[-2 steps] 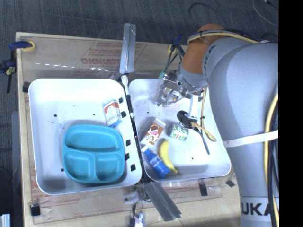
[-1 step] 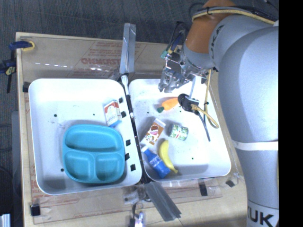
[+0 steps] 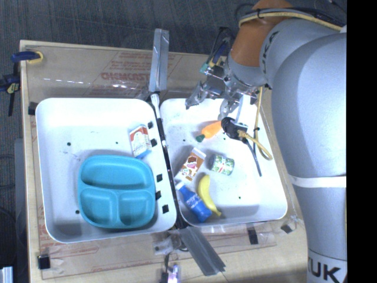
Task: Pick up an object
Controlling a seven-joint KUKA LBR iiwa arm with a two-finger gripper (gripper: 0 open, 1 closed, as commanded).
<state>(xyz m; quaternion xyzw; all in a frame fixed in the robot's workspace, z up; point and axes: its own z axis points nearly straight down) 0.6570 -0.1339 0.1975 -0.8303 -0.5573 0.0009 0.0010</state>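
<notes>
The pincer (image 3: 213, 102) hangs over the right bin's (image 3: 274, 199) twelve o'clock edge; its state I cannot tell. The carrot (image 3: 210, 130) lies just toward six o'clock of it.

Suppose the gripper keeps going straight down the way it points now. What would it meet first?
Probably the orange carrot, which lies just beside and below the gripper in the right bin. Depth is hard to judge from this slanted view, so it could instead land on the bin floor next to the carrot.

tray (image 3: 118, 191) in left bin (image 3: 53, 128)
</notes>
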